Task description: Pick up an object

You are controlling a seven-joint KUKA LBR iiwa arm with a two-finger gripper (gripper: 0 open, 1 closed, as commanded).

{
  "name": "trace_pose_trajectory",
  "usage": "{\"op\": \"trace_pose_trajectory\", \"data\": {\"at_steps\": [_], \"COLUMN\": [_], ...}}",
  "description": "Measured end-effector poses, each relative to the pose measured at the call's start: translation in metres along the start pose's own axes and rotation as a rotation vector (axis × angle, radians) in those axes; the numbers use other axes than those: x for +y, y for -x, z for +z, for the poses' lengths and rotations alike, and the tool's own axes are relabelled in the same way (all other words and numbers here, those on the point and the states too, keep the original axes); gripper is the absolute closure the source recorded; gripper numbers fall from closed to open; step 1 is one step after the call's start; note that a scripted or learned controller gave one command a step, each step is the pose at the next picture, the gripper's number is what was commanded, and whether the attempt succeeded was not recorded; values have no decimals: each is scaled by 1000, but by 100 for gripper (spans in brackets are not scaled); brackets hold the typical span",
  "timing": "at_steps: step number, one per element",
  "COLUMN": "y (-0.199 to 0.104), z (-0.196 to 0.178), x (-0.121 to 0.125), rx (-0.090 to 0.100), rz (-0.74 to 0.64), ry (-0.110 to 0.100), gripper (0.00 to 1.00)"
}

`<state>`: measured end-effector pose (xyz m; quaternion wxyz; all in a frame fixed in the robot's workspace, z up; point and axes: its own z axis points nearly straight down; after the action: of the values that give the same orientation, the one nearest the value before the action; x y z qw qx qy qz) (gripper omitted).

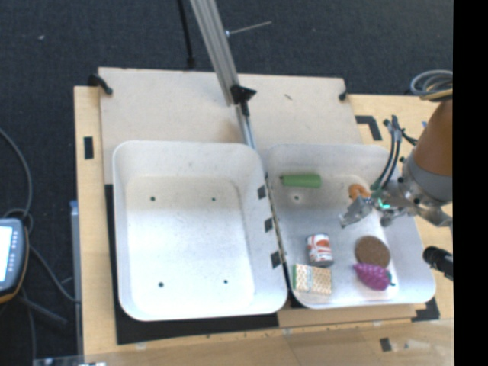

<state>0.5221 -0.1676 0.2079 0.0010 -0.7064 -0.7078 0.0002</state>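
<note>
My gripper (383,210) hangs over the right bin (408,280), near its right wall, and looks open, with nothing between its fingers. One grey finger (352,213) reaches left, just below a small orange object (357,191). Below the gripper lies a brown disc (372,250), with a purple bunch of grapes (373,276) in front of it. A red and white can (319,248) stands in the bin's middle. A patterned box (313,279) lies at the front left, and a green bar (300,180) at the back.
The left bin (191,227) stands beside the right one, sharing a raised rim at the middle. A slanted metal post (217,40) rises behind the bins. Cables (396,147) run along the arm at the right.
</note>
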Motion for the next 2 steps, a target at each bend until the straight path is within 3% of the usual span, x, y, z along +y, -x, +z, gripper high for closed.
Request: {"op": "trace_pose_trajectory", "data": {"at_steps": [1,2], "y": [0,-1], "z": [-2,60], "x": [1,2], "rx": [-1,-2], "rz": [2,4], "ry": [4,-2], "gripper": [0,0]}}
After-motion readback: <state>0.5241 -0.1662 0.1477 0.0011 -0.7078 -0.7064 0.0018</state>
